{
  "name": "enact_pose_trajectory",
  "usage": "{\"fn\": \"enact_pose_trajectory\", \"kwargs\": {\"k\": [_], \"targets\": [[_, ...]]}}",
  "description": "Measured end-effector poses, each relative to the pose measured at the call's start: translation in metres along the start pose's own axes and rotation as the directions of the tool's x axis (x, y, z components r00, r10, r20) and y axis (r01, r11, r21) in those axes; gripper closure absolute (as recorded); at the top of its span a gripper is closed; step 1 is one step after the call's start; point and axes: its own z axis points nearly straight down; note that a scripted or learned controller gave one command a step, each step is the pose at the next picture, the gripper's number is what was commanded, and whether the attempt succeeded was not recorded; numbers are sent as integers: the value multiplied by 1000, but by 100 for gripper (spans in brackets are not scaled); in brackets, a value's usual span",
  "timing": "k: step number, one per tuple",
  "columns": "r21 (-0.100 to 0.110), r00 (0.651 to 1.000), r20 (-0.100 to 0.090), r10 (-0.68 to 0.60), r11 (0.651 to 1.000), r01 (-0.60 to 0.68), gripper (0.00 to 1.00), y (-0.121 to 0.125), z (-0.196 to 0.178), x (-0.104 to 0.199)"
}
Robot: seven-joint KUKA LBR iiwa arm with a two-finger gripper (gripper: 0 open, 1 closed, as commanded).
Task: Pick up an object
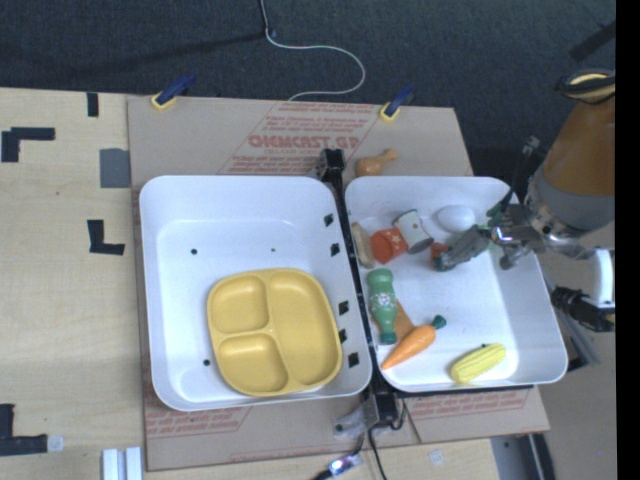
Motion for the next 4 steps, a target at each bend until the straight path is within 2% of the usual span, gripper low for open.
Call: {"fn": "enact_pose_trajectory", "kwargs": {"k": [2,3,4], "targets": [[-1,1000,0,0,1000,0,0,8,119,-3],[-5,1000,1,-1,1000,1,0,8,127,-2],[-6,1000,2,-1,1000,1,100,8,116,-2]]}}
